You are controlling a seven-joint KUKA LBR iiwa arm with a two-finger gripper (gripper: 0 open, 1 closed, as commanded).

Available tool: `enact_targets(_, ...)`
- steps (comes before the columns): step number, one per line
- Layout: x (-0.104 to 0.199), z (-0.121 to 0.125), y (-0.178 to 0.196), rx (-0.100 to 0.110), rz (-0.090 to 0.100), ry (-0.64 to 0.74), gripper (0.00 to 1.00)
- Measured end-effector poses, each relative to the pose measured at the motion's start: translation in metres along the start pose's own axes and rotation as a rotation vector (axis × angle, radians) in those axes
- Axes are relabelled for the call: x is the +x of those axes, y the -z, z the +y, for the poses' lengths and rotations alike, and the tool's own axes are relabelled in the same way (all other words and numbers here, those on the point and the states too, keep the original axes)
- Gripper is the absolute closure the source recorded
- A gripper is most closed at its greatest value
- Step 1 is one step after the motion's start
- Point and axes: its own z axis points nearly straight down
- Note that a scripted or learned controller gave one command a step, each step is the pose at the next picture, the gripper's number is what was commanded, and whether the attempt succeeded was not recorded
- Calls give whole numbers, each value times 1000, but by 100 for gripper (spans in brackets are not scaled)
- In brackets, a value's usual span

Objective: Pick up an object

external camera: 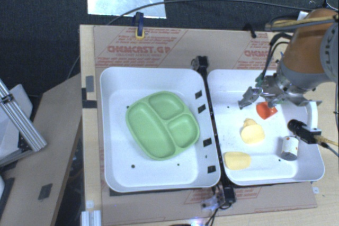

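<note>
Looking down on the bench (159, 45), we've got two white bins sitting side by side, their inner walls touching down the middle. Biggest of the lot, the left bin (114, 114) carries one item, and the right bin (228, 87) carries the smaller bits. Over on the right, the grey arm (310, 55) with its orange band reaches in above the right bin's far corner, slanting down toward the bin floor. Next in size, a green plate (161, 124) with three sections lies flat in the middle of the left bin, turned a little askew and apart from every wall. Now the gripper (253, 97): it hangs low over the upper part of the right bin, pointing toward the centre divider, and from this angle I cannot tell whether it is spread or pressed together. Nothing can be seen clamped in it. Down the size order, a rounded yellow lump (252, 132) sits mid-bin, and a flatter yellow piece (237, 160) lies near the front wall, just below it. A small red piece (266, 110) rests on the bin floor just beside the gripper, on its near side. Smallest, a pale little cylinder (288, 147) stands toward the bin's right wall, well apart from the yellow ones.
</note>
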Motion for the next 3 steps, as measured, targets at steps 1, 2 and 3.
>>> enact_targets(1, -8, -1, -59, 0, 0, 0, 0)
enact_targets(2, -8, 1, -45, -6, -2, 0, 100)
enact_targets(3, -18, 4, 13, -8, -2, -2, 100)
